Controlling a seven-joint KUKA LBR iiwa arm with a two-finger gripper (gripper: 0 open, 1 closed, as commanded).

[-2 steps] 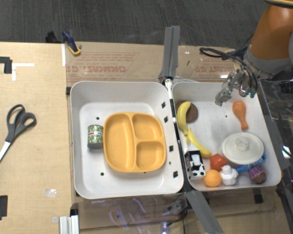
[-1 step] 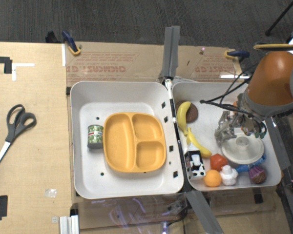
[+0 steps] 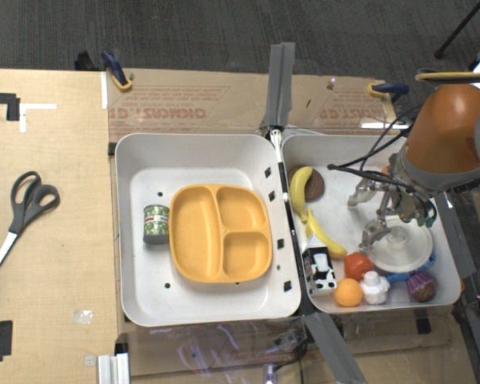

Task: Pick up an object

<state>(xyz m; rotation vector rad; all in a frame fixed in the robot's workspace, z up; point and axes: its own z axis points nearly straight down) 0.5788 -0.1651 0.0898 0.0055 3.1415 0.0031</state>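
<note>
Over the right bin (image 3: 336,154) we see our tool (image 3: 376,214) spread open, empty; next, lower onto the tomato (image 3: 357,264).

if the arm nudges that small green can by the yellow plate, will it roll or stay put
The can seems to lie on its side, so a nudge would probably roll it. The plate beside it should stop it going right. It looks small, likely light.

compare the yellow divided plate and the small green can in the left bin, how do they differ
The divided plate is yellow-orange, wide and shallow; the can is green-labelled, small and cylindrical. The plate fills much of the left bin's floor and lies flat with its three compartments facing up; the can appears to lie on its side, right at the plate's left edge. Both rest in the same bin, away from the gripper over the right bin.
</note>
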